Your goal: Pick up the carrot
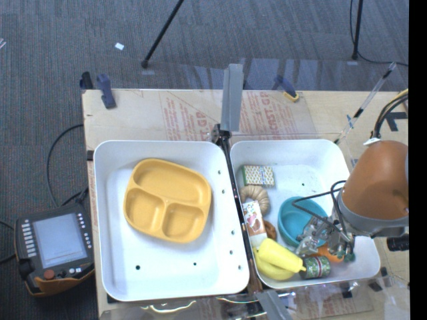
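From the camera above, my pincer hangs low in the right white bin, near its front right corner, just right of the shallow blue bowl. How far it is parted I cannot tell; the metal parts blur together. The small orange carrot lies right under it, partly hidden, touching or nearly touching the small green-labelled can at the bin's front edge. The yellow plastic banana lies left of the can. Along the bin's left edge sit a white bottle with a printed label and a tan ring-shaped pastry; a green-checked flat packet lies behind. The left white bin holds a yellow three-compartment tray. Both bins rest on my worktop.
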Robot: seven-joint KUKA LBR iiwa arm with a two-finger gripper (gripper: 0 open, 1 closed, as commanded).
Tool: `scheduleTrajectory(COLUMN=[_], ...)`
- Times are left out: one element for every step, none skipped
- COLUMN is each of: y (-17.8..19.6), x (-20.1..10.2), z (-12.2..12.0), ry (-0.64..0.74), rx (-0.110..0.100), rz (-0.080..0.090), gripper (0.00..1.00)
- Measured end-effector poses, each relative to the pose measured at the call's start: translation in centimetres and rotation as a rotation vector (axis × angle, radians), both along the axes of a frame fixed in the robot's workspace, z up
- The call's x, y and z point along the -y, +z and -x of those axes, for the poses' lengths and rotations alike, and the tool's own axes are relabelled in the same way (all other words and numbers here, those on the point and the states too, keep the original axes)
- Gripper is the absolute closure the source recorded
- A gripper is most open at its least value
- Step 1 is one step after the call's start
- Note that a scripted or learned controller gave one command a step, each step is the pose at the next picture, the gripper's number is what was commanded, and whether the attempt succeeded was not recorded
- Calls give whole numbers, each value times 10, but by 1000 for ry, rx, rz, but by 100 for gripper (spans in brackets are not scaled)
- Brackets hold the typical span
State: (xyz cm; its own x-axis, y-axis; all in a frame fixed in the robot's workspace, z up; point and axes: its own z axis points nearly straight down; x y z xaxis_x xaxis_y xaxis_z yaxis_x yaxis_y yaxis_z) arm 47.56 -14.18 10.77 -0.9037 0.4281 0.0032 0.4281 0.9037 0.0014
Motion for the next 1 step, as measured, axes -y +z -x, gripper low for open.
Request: scheduleTrajectory(y=[31], x=[-12], z=[-1], ry=[-182], rx=[1], rz=[2], gripper=[100])
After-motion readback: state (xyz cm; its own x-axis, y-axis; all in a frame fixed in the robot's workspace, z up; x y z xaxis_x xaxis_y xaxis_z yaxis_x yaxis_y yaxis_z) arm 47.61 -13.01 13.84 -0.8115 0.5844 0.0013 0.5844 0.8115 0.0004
